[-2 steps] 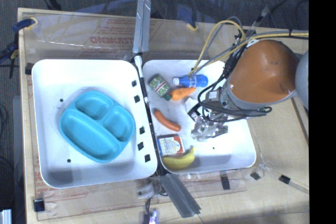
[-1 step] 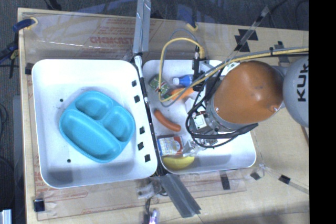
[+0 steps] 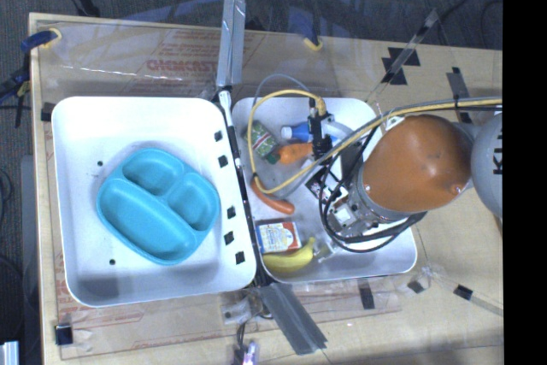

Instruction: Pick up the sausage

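Observation:
The sausage (image 3: pixel 273 203), reddish-orange and short, lies in the right bin (image 3: pixel 395 256) near its left wall, pointing down to the right. My gripper (image 3: pixel 330 186) hangs over the middle of that bin, just right of the sausage and mostly hidden under the orange wrist band (image 3: pixel 416 164) and cables. I see nothing held in it.
An orange carrot (image 3: pixel 296 152), a green packet (image 3: pixel 263 141) and a small blue-and-white bottle (image 3: pixel 296 132) lie behind the sausage. A juice box (image 3: pixel 278 233) and a banana (image 3: pixel 291 259) lie in front. The left bin (image 3: pixel 77 269) holds a blue divided plate (image 3: pixel 158 203).

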Robot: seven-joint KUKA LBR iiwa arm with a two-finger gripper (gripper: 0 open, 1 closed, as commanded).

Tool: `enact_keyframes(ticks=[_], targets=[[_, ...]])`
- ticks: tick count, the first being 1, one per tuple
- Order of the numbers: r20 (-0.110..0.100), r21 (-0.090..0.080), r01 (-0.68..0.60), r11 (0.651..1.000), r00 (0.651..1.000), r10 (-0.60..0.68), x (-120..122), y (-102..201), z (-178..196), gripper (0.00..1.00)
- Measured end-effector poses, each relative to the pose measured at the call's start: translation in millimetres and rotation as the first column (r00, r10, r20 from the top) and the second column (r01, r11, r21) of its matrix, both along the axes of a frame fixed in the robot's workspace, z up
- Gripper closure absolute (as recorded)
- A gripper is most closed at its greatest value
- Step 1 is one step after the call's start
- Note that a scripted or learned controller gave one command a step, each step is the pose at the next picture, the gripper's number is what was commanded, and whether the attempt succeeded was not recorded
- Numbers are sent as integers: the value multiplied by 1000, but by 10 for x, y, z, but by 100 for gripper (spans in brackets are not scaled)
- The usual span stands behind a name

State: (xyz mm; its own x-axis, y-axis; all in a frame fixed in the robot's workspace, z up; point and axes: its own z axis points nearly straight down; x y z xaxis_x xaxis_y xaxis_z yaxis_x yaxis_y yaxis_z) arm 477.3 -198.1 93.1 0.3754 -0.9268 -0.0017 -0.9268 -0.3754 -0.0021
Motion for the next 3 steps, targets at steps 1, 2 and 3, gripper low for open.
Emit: enact_keyframes(ticks=[1,2,3], targets=[[5,-2,-278,961,961,278,9,4,-13,100],[8,0,-278,961,961,278,23,13,78,100],[11,2,-278,961,961,278,39,29,168,100]])
